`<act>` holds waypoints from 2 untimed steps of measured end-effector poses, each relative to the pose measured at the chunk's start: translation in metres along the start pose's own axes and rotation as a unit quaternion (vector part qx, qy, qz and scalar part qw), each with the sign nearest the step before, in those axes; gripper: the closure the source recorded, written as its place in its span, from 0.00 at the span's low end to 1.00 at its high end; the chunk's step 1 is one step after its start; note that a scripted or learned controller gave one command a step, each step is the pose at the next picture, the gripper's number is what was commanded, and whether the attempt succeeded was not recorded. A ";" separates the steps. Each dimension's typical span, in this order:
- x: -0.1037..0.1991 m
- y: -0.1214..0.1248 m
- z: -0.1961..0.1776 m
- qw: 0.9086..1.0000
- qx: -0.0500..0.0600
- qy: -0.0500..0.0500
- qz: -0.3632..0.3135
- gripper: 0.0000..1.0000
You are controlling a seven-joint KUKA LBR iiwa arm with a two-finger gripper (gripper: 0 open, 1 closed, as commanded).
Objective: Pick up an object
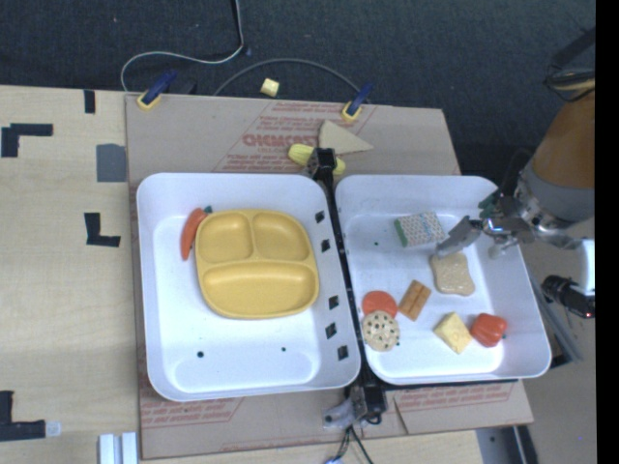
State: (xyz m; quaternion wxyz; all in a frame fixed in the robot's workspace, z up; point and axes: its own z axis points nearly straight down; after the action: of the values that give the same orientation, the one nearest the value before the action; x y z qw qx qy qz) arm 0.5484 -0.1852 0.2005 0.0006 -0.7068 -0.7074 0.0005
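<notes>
The right bin [513, 288] holds several small food toys. Among them are a green-speckled block [419, 228], a beige bread piece [453, 275], a brown cracker [415, 299], a red slice [379, 303], a cookie [381, 332], a yellow cheese wedge [452, 333] and a red-orange piece [488, 329]. My gripper [472, 244] hangs over the bin's upper right part, just above the bread piece and right of the speckled block. Its fingers are spread open, one slanting down-left toward the bread. Nothing is between them.
The left bin [164, 336] holds a yellow divided plate [257, 262] with an orange carrot [191, 233] beside its left edge. A black divider [334, 259] joins the bins. Clamps and a cable lie on the cardboard behind them.
</notes>
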 end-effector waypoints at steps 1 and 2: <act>0.069 -0.007 0.117 1.000 -0.004 -0.002 -0.001 0.00; 0.069 0.064 0.114 1.000 -0.003 -0.001 -0.001 0.00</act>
State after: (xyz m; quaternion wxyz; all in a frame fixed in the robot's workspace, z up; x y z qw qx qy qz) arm 0.6122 -0.1158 0.0861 -0.0025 -0.7060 -0.7082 -0.0011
